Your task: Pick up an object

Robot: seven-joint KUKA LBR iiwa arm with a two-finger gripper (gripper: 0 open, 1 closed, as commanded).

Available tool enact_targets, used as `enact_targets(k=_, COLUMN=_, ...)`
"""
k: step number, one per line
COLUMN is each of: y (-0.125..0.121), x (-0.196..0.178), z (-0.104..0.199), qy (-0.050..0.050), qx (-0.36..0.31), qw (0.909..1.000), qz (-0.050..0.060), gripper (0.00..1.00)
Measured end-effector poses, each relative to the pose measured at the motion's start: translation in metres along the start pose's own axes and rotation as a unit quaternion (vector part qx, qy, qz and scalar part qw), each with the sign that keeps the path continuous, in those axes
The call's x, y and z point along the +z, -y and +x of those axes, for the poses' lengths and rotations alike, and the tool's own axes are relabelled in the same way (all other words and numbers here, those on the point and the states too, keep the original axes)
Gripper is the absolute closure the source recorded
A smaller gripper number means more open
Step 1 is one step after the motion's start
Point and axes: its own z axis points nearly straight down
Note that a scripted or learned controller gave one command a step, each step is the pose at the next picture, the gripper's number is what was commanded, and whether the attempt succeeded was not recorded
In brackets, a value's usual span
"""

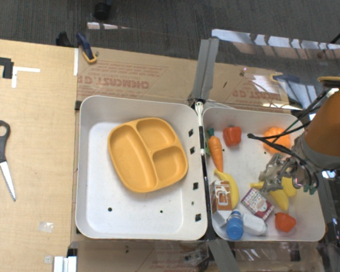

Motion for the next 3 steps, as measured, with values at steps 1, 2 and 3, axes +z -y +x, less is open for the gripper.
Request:
enact_targets(k=1, y=-0.001, x=0.001, z=0.0, qy=-0.001, qx=0.0, qw=1.0, qz=0.0, gripper=0.0)
enact_targets(k=2, y=-0.039, x=0.0, z=-0.067, qy=0.001, qx=0.022, qw=0.9998, qz=-0.001, gripper=0.0)
enact_targets(k=3, y=0.009, x=0.001, z=-0.014, qy=-0.001, qx=0.058, qw=0.9983, qz=0.0, gripper=0.0)
